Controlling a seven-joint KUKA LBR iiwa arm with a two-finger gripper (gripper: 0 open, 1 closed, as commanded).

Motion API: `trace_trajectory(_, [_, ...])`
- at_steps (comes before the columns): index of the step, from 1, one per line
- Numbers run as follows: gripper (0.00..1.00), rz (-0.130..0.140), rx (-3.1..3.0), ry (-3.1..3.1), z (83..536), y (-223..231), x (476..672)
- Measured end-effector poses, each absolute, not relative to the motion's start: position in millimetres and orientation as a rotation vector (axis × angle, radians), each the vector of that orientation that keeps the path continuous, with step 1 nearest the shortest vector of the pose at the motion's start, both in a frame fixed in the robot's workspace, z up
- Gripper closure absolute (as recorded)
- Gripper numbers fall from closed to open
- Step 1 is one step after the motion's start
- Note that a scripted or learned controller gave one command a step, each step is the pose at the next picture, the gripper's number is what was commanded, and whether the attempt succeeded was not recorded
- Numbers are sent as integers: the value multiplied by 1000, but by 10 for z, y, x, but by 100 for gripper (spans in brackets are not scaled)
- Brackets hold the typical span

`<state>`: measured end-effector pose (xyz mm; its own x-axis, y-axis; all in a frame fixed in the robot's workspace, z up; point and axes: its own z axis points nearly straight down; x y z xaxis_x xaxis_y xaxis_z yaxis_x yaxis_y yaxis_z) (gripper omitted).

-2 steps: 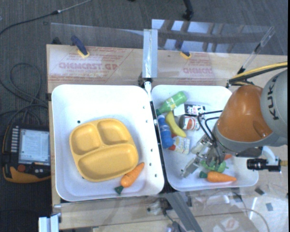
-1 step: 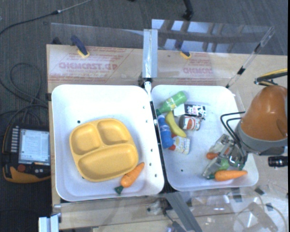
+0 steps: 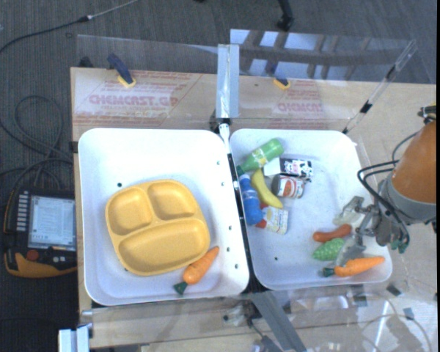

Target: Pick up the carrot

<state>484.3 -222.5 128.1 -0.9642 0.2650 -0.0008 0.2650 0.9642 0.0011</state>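
- The arm came into the camera view as a rounded orange band over a grey wrist section.
- A black cable looped out beside the wrist.
- The gripper was pale grey metal, built of small angular parts, with darker fittings toward the wrist.

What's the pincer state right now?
Pincer: low in the right bin, just above the carrot by the bin's front edge; open or closed cannot be told, no hold visible.
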Motion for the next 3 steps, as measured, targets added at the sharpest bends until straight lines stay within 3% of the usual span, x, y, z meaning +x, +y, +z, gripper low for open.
trace_trajectory(1, [0,2,141,3135,1827,-2223,4853])
trace_trajectory(2, [0,5,-76,3137,1008,-2165,4858])
trace_trajectory(3, [0,4,-26,3140,1357,-1439,4894])
